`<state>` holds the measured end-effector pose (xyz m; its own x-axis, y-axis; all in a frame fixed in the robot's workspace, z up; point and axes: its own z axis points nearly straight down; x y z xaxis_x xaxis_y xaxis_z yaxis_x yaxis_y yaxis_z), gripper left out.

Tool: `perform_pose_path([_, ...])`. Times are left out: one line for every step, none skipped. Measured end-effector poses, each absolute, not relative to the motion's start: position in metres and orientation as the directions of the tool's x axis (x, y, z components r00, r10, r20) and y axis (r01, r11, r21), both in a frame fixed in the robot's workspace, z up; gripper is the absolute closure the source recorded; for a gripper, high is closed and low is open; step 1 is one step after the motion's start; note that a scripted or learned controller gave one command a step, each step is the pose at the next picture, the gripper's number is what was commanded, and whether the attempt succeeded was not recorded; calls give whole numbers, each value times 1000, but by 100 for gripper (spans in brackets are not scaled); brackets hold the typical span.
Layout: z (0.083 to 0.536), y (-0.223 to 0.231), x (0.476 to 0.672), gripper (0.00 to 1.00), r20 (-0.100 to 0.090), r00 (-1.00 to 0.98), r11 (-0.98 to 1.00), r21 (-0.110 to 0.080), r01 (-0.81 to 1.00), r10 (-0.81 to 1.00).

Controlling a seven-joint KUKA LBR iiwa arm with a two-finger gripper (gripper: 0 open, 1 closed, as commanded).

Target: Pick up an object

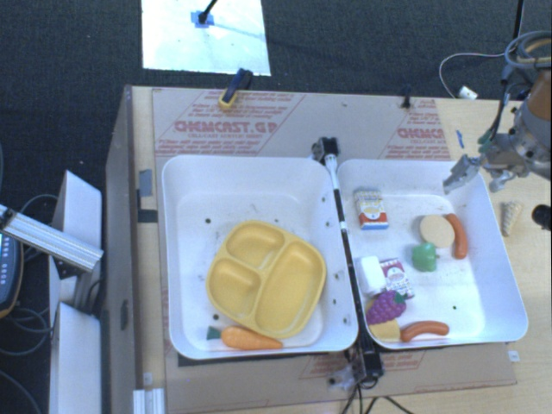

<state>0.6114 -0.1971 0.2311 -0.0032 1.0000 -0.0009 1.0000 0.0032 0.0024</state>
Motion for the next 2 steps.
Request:
perform_pose_path([91,-197,587,0,1,-3,3,-1,1000,1000])
perform_pose_path([84,-159,531,0,0,-1,1,1,1000,1000])
